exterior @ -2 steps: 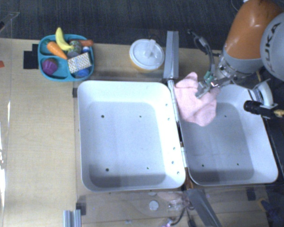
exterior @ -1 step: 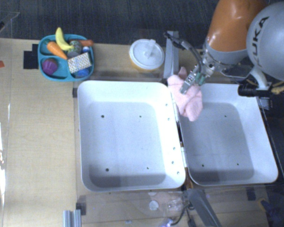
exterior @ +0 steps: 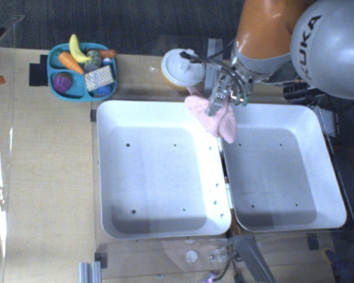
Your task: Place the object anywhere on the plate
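From above, the end effector [exterior: 215, 106] is clamped on a pink cloth [exterior: 215, 118], which hangs over the top rims where the left bin [exterior: 106, 158] meets the right bin [exterior: 318, 158]. A white-and-yellow plate [exterior: 178, 68] sits on the bench [exterior: 41, 175] just beyond.

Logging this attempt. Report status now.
Gripper shut on soft pink cloth, hanging above the bins' shared rim. Blue divided plate far left, crowded with toy food. White lidded container between.

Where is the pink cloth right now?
The pink cloth hangs from the gripper at the top of the picture, over the back rims where the two white bins meet, near the white cup.
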### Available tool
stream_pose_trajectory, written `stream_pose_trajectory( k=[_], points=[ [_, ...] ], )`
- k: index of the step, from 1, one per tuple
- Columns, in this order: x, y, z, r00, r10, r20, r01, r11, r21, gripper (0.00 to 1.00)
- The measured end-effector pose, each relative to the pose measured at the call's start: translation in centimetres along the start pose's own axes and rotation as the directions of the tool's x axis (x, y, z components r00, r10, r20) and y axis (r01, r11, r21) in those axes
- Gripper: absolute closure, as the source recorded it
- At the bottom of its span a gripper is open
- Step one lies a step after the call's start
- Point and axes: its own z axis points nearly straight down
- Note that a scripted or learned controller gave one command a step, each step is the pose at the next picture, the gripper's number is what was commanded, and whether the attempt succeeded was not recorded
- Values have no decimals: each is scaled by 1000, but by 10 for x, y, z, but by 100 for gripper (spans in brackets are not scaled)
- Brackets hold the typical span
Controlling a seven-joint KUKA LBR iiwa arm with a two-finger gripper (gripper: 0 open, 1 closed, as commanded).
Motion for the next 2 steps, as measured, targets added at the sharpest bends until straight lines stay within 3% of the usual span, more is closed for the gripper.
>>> stream_pose_trajectory(
  k=[1,2],
  points=[
    [11,51,8,947,-323,0,323,947,-2,100],
    [11,50,7,947,-322,0,322,947,-2,0]
  ],
)
